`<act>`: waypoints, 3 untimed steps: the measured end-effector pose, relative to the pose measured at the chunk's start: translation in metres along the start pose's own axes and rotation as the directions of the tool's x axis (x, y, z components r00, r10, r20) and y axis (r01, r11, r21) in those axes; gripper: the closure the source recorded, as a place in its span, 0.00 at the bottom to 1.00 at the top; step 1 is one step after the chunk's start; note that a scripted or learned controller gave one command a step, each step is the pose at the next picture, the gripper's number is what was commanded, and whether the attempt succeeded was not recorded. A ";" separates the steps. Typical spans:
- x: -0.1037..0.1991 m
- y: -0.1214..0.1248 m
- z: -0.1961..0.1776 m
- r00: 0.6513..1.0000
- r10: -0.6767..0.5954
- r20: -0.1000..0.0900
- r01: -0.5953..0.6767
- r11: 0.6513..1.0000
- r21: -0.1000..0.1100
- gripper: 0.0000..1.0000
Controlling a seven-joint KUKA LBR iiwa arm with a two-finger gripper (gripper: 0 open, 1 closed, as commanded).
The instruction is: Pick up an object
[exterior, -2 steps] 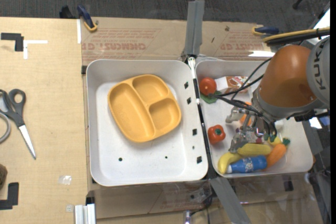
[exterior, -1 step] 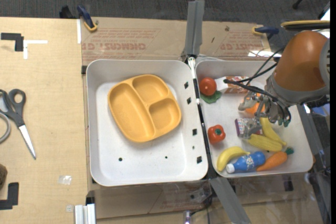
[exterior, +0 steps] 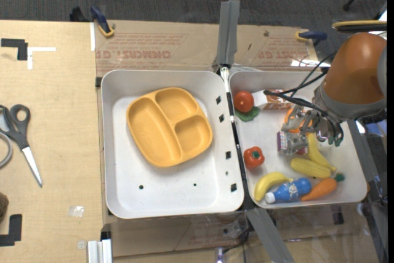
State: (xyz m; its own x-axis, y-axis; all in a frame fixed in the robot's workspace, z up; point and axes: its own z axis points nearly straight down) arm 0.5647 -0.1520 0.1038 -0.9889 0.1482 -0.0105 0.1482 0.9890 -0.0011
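Right bin (exterior: pixel 353 193); gripper (exterior: pixel 295 137) low among toys, beside banana (exterior: pixel 312 165).

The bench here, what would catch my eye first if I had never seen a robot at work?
Likely the yellow plate, with three compartments, in the left bin. Next, the toy food in the right bin: two tomatoes, bananas, a carrot and a blue bottle. Over that bin hangs the arm's orange band, with the end effector low among the toys.
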 end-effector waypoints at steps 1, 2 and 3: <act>0.017 0.040 -0.160 0.986 0.169 -0.007 -0.169 0.986 0.000 1.00; 0.099 0.084 -0.088 0.988 0.152 -0.011 -0.152 0.988 0.000 1.00; 0.077 0.027 -0.091 1.000 0.006 -0.008 -0.006 1.000 -0.001 1.00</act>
State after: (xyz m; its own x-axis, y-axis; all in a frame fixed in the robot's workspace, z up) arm 0.4918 -0.1137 0.1942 -0.9880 0.1543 -0.0029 0.1543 0.9880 0.0000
